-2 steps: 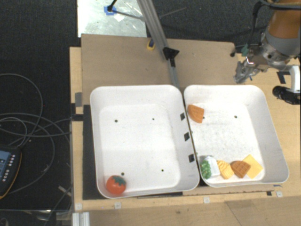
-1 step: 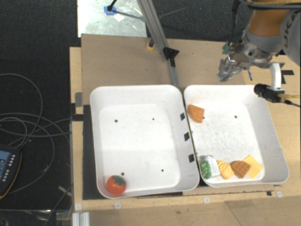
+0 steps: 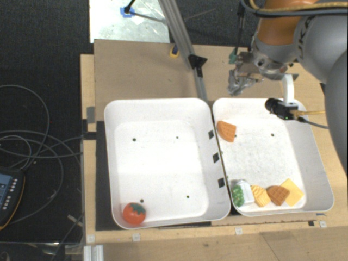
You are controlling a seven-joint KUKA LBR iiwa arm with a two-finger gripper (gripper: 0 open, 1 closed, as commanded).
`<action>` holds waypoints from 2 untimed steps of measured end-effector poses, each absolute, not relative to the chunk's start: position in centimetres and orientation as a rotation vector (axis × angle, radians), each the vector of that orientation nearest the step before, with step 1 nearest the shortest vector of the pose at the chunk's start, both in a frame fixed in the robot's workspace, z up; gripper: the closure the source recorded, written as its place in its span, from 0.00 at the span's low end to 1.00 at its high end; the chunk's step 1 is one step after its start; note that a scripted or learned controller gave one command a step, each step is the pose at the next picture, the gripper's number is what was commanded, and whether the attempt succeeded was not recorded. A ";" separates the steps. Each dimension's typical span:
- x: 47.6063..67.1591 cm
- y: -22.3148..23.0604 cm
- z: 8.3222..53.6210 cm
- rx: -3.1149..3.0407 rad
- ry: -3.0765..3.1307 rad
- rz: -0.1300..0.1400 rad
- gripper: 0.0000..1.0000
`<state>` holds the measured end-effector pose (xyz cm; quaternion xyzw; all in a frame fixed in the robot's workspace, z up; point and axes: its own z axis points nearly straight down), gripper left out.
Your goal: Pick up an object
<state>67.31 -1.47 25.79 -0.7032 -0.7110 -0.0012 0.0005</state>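
My gripper hangs above the far rim of the right bin, with nothing visible between its fingers. An orange wedge lies near that bin's left wall, below and slightly left of the gripper. Along the right bin's near edge sit a green and white item, a ridged yellow piece, a brown waffle piece and a yellow block. A red tomato rests in the near left corner of the left bin.
A grey metal pole slants across the bench behind the bins. Cables lie on the dark floor at the left.
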 end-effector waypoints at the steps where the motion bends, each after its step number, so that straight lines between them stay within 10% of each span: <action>1: 66.7 4.0 24.8 -2.209 -2.232 -0.003 1.00; 2: 67.6 9.1 24.7 -2.210 -2.233 -0.006 1.00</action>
